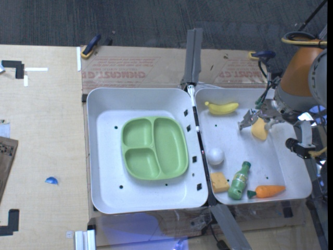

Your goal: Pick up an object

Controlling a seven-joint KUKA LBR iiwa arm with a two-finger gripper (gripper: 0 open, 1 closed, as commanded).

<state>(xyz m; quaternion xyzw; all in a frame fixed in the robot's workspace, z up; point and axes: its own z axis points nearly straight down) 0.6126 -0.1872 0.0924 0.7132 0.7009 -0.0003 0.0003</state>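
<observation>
Gripper (253, 120) low in right bin (291, 191), jaw state not discernible, tips touching or just beside a yellow lump (259, 130) near the banana (222, 108); risk judged: an off-centre close nudges the rounded lump aside instead of pinching it.

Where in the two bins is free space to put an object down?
Left bin: only the floor strips around the green plate. Right bin: a bare patch between banana, white ball and bottle; its front edge is crowded.
</observation>
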